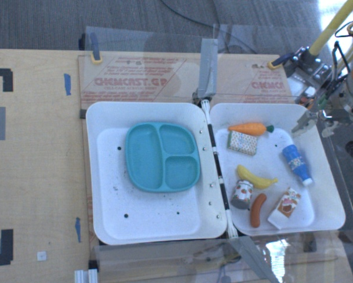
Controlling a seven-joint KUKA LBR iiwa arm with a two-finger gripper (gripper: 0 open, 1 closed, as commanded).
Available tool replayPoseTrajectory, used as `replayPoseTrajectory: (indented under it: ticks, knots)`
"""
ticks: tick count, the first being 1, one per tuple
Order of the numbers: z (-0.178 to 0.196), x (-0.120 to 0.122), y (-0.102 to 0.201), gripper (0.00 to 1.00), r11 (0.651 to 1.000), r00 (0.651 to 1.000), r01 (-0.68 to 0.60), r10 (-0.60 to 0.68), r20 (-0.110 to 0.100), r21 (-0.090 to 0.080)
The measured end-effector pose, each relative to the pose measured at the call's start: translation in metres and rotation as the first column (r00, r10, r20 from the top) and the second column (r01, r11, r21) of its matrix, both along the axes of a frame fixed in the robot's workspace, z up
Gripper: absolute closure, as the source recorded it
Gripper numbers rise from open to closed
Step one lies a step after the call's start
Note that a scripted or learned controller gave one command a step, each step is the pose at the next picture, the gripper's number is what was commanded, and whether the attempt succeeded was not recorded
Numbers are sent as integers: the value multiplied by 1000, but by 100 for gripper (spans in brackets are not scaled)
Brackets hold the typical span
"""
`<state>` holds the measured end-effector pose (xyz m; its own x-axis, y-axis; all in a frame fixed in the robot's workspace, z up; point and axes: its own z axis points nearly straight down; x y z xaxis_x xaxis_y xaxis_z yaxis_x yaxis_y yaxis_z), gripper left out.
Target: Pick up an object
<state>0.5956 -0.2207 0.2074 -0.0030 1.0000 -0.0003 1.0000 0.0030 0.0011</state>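
Arm sits at the far-right corner of the right-hand shallow white plastic bin (332, 217), with the two-finger metal gripper (309, 121) hovering just over the bin's far-right rim. Nothing is between its fingers; whether they're spread or pressed together I cannot tell, too small and cluttered there.

Step in hand, my read: approach, nothing picked yet. All candidates lie in that same right bin. Closest to the gripper is the blue plastic bottle with white cap (297, 164), lying on its side, just below the gripper. Orange toy carrot (247, 128) lies along the bin's far edge, touching or just beside the speckled tan rectangular block (243, 142). Yellow toy banana (256, 177) is mid-bin. Small grey-and-red can (242, 194) and reddish toy sausage (257, 210) are at the near-left, close together. White-and-red small carton (286, 207) sits near the front.

Left of this bin, the other white bin (102, 217) holds a teal three-compartment plastic tray (162, 157).

Next move probably: drop inward over the bottle and line up across its narrow width, since it could roll.
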Motion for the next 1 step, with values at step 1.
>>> replayPoseTrajectory:
  ticks: [1]
  knots:
    - [-110, -22, 8, 0, 984, 984, 179, -179, 3, 12]
